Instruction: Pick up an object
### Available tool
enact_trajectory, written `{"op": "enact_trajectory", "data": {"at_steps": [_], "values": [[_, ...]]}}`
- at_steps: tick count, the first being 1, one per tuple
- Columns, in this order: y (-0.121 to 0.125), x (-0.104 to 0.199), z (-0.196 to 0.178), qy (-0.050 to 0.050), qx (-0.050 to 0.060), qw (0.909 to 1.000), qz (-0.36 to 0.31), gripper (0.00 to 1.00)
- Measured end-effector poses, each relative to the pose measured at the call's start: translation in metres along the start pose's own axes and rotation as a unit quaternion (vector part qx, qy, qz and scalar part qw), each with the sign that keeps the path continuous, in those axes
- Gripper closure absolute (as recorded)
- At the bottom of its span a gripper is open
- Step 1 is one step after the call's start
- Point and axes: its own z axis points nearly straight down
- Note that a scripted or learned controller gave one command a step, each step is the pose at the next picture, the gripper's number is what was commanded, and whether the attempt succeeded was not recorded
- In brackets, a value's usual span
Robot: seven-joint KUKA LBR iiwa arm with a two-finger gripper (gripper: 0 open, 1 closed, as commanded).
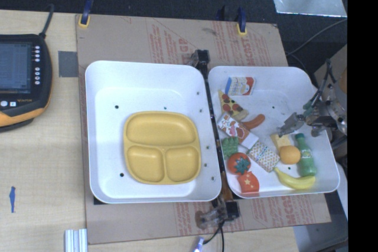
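Note:
The right white bin [277, 82] holds several toy foods: a pizza slice [232, 107], a sausage [254, 122], a tomato [238, 163], a patterned packet [263, 156], an orange [289, 154], a green bottle [305, 157] and a banana [295, 181]. My gripper [300, 115] reaches in from the right and hangs over the bin's right side, just above the orange and a yellow cheese block [280, 141]. Its two dark fingers stand apart and open, with nothing between them.
The left white bin [106, 85] carries a yellow divided plate [161, 146]. A small carton [239, 86] lies at the back of the right bin. A teach pendant [20, 79] rests on the bench at far left. Bare floor shows in the right bin's upper middle.

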Motion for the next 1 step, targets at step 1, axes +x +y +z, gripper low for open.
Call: {"op": "enact_trajectory", "data": {"at_steps": [1], "values": [[0.0719, 0.0381, 0.1046, -0.001, -0.005, 1.0, -0.001, 0.0]]}}
